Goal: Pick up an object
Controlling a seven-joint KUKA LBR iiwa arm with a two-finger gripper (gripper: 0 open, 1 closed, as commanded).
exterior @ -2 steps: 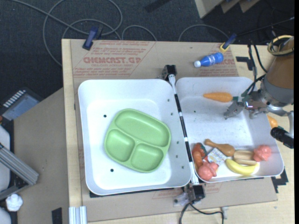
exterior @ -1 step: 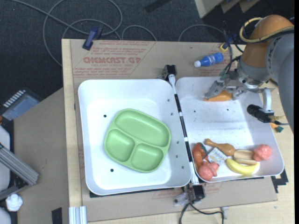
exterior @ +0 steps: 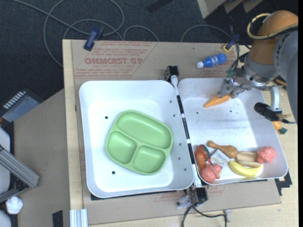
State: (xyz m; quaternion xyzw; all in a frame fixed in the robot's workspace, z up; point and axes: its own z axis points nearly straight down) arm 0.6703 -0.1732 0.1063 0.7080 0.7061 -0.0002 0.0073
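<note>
Where gripper (exterior: 230,90) meets carrot (exterior: 217,100): far rim.

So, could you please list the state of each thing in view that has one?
Gripper: over the right bin, at the carrot's thick end.
Carrot: lying tilted on the right bin floor.
Green tray: flat in the left bin.
Banana: lying among toy food by the right bin's near wall.
Blue bottle: on its side, outside the bins.

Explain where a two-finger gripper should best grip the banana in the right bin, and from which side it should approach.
Probably the middle of the banana, approached from above, jaws closing across its narrow width. It lies flat along the right bin's near wall, so a side approach is blocked, and other toy food crowds its far side.
</note>
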